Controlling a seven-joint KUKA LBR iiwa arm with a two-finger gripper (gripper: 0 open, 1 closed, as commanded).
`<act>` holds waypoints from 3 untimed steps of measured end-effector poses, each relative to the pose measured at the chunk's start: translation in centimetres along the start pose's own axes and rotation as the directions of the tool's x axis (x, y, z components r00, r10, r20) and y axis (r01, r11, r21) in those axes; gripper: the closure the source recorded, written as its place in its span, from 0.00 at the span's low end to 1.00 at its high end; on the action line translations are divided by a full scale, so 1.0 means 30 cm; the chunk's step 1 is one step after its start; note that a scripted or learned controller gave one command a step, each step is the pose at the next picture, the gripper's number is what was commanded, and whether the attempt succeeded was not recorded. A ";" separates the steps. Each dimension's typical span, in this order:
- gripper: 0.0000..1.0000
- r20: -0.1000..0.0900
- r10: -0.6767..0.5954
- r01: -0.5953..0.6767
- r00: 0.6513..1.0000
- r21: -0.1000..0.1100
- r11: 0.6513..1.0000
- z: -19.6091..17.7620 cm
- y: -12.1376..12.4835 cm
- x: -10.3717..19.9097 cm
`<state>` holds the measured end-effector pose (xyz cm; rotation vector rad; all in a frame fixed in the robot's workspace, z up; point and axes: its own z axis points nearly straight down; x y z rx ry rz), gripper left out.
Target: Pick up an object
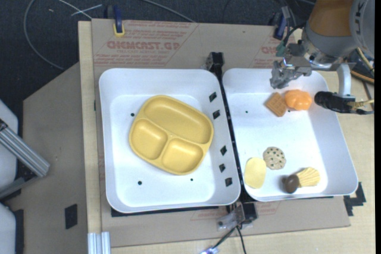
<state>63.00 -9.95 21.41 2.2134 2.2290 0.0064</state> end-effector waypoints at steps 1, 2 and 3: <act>1.00 0.000 0.000 0.000 1.000 0.000 1.000 -0.028 0.032 0.191; 1.00 0.000 0.002 -0.002 1.000 0.006 1.000 0.000 0.035 0.356; 1.00 0.001 0.002 -0.002 1.000 0.006 1.000 0.018 0.034 0.520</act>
